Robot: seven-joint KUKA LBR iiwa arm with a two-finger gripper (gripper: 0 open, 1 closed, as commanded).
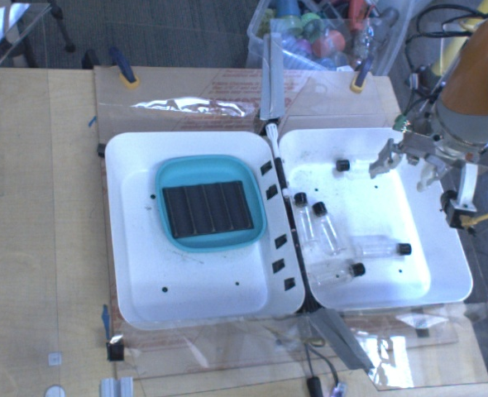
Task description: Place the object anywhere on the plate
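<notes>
Vials [320,222], clear with black caps, seen scattered in right bin [442,292], none lifted; gripper [409,160] hung over bin's far right edge, grip state untellable, nothing seen held; teal plate [165,180] parked in left bin [128,296], awaiting drop.

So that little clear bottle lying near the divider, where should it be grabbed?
Probably across the middle of the clear bottle, coming straight down from above. It lies flat in the right bin, cap toward the far side, so jaws set across its narrow, round body should fit.
</notes>
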